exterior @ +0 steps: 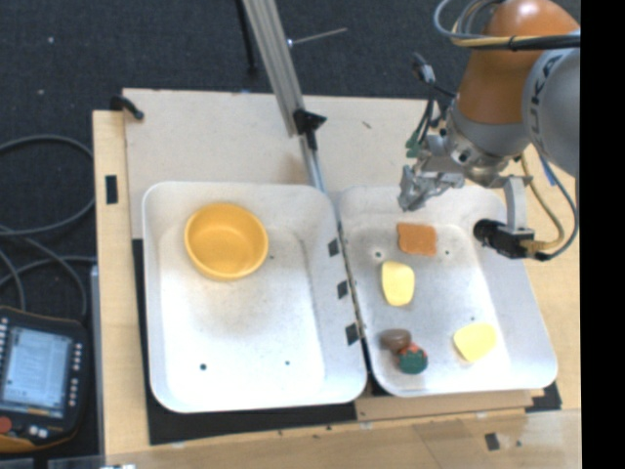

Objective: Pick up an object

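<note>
Claw (pixel 415 195) hovers over right bin's (pixel 508 291) back edge, near orange block (pixel 417 238), likely lining up; finger state cannot tell.

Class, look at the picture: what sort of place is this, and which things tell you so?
Probably a robotics lab. A robot arm hangs over two bins of small test items, and a teach pendant and loose cables lie beside the bench.

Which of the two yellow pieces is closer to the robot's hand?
The pale yellow piece just below the orange block is closer to the hand. The other yellow piece lies farther away, near the bin's lower right corner.
</note>
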`<state>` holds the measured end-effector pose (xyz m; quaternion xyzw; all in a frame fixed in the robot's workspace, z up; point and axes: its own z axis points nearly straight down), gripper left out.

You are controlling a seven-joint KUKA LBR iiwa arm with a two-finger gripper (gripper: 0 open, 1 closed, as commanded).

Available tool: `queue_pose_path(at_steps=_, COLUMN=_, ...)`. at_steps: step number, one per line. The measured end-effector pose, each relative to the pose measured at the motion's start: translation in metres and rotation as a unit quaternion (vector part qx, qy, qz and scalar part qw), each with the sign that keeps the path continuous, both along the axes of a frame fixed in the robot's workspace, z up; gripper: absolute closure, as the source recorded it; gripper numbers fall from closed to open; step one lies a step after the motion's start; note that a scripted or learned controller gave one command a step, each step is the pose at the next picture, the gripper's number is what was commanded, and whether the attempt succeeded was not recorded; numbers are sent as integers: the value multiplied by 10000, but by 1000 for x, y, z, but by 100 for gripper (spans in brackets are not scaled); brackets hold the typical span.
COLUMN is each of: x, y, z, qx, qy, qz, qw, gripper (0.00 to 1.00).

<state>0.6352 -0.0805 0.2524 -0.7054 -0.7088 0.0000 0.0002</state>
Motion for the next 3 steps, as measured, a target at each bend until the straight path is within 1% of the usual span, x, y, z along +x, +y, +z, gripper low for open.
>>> queue_pose_path(at_steps=1, x=-19, y=54, z=7, qx=8, qy=-5, qz=12, qw=10000, gripper=100)
queue_pose_path(at_steps=2, x=-28, y=96, z=7, qx=4, qy=-2, qz=8, qw=10000, gripper=100)
queue_pose_path(at_steps=3, x=-48, y=144, z=10, qx=9, qy=-1, qz=14, qw=10000, gripper=100)
